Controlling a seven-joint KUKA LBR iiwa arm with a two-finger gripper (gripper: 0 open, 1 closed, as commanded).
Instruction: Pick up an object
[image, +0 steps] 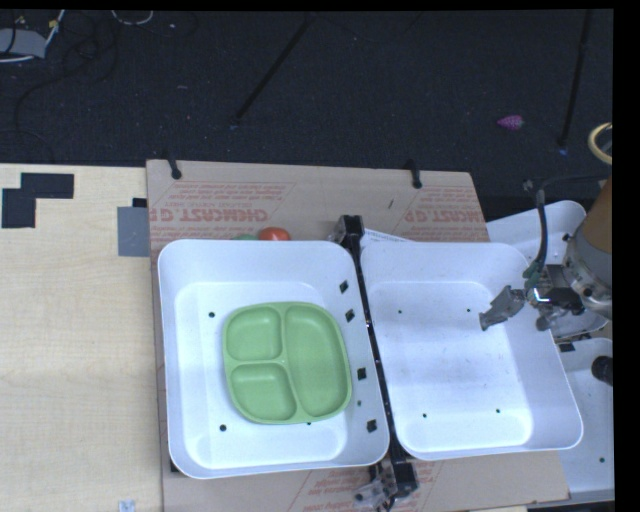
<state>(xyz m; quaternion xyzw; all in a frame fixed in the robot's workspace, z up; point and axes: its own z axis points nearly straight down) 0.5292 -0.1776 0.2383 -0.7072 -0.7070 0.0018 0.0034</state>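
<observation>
- Landmark: the black divider (365, 330) where the two white bins meet.
- Left bin (185, 300), left of the divider: holds a green sectioned plate (287, 362), lying flat near the bin's middle, its right edge close to the divider but apart from it. Only pickable item in either bin, so I take it as the target.
- Right bin (450, 400), right of the divider: bare white floor where visible.
- A small orange-red object (274, 235) sits on the cardboard beyond the left bin's far rim, left of the divider's far end. Outside the bins; identity unclear.
- Gripper (500, 308): at the right bin's far-right side, well away from the divider and farther from the plate. One grey finger points toward the divider; the other is not clearly resolved, so I cannot tell whether the tool is apart or together. Nothing visible between the fingers.
- Step in hand (judgement): approach, no grasp begun.
- Next move calls for: travel across the divider to the plate, then descend on a rim or a compartment ridge. Plate is flat and wide, so an edge pinch looks like the only viable hold; slip risk is high.
</observation>
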